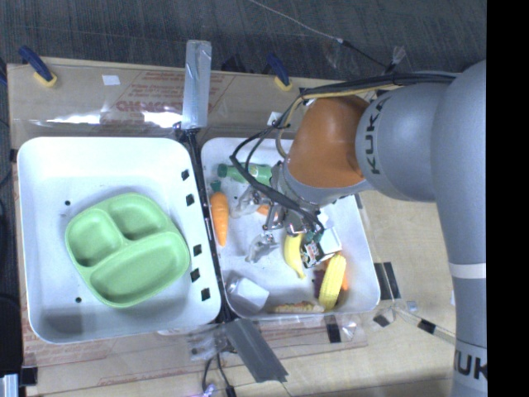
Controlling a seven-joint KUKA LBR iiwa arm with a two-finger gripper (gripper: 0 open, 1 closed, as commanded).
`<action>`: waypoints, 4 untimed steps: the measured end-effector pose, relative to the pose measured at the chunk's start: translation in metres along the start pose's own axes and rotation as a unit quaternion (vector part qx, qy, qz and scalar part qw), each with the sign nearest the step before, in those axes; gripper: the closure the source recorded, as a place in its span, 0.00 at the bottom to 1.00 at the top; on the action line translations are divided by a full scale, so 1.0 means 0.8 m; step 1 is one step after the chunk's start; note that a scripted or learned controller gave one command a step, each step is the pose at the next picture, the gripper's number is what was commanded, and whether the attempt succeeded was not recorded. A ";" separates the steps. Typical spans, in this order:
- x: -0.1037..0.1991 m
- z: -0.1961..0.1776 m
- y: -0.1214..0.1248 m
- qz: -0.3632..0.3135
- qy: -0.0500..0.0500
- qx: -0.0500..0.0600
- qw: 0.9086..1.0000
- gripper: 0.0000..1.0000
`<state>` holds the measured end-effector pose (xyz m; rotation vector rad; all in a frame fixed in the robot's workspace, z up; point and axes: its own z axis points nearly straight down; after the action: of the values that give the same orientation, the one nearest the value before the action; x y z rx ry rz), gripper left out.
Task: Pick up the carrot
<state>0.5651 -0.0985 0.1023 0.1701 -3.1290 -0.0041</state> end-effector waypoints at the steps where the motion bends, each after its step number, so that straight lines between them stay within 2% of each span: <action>1: -0.005 -0.018 0.002 -0.005 -0.005 0.002 1.000 1.00; 2: 0.031 0.014 0.011 0.047 -0.004 0.001 0.999 1.00; 3: 0.030 0.013 0.012 0.047 -0.004 0.001 0.999 0.00; 4: 0.073 0.014 -0.062 -0.124 -0.003 0.002 0.992 0.00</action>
<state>0.5125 -0.1540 0.0917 0.5570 -3.0901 -0.0010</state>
